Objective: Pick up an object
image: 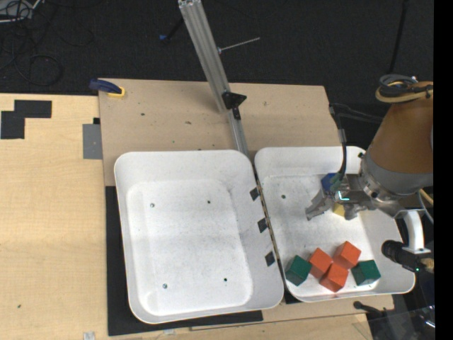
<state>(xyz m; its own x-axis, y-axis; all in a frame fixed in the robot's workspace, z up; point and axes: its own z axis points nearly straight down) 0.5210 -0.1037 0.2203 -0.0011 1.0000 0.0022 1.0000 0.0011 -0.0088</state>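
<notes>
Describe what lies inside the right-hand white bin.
In the right bin: red blocks, two green blocks, a blue object and the gripper. The arm covers the bin's far right corner.

The worktop (170, 115) is a pale brown board, bare along its far strip apart from a few dark specks. Two shallow white bins sit side by side on its near part, their inner rims touching: the left bin (191, 232) and the right bin (297, 183). A black mat (113, 261) shows under the left bin's outer edge. A slanting aluminium rail (209, 55) meets the board between the bins, and a blue and yellow clamp (107, 87) grips the far left corner
</notes>
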